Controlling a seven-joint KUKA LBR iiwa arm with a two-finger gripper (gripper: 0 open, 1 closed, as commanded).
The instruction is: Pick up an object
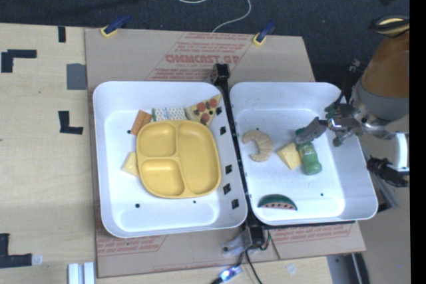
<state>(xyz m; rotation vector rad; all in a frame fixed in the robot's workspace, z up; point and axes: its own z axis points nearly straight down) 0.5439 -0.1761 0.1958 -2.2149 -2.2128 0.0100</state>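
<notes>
In the right bin [333, 98], my gripper [321, 135] hangs at the right side, and it is open with nothing between its fingers. Its left finger [306, 132] is just above the top end of a green pickle-shaped object [310, 159]. A yellow cheese wedge [289, 156] lies against the green object's left side. Further left lies a tan croissant [258, 144]. A watermelon slice [278, 203] rests near the bin's front wall.
The left bin [110, 143] holds a yellow divided plate [178, 158], with small food pieces [200, 110] behind it and a yellow wedge [128, 163] at its left. The two bins meet at a central ridge [229, 143]. The arm's grey and orange body [389, 70] rises at the right.
</notes>
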